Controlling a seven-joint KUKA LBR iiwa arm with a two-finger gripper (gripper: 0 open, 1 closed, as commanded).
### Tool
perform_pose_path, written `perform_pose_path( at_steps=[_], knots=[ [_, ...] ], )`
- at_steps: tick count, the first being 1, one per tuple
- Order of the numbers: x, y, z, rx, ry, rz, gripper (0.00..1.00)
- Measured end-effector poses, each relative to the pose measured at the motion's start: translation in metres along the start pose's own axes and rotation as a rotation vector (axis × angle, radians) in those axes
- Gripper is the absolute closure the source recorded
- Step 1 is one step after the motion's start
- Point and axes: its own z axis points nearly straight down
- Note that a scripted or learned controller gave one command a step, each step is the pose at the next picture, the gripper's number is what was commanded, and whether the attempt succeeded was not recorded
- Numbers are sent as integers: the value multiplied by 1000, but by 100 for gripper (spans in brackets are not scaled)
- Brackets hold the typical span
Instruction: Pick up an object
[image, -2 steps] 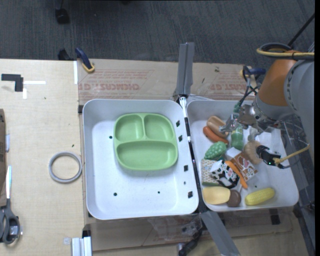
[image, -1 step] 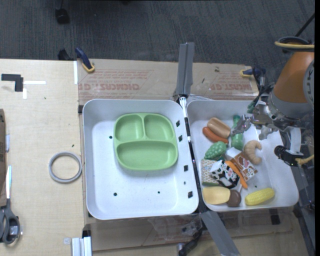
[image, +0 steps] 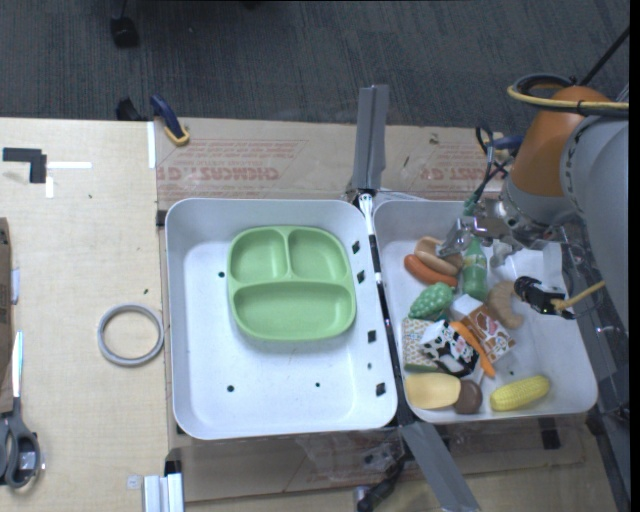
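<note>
- Plastic toy food in right bin (image: 575, 365); likely light, stiff, slick.
- Corn cob (image: 517, 392) lies apart: grasp across its middle.
- Gripper (image: 468, 238) state: cannot tell.

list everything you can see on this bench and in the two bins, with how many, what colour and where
Left bin: one, white, middle of bench.
Divided plate: one, green, in left bin.
Right bin: one, white, beside the left bin.
Hot dog: one, orange-red, upper part of right bin.
Green toy: one, bumpy, below the hot dog.
Cow-print item: one, black and white, middle of right bin.
Corn cob: one, yellow, front of right bin.
Yellow piece: one, front left of right bin.
Tape ring: one, grey, on bench left of bins.
Scissors: one, grey, far left edge.
Clamp: one, blue and yellow, upper bench edge.
Arm: one, grey and orange, from right.
Gripper: one, metallic, over right bin's upper part.
</note>
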Motion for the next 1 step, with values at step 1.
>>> perform_pose_path(
  at_steps=[1],
  knots=[
    [0, 0, 0, 0, 0, 0, 0]
  ],
)
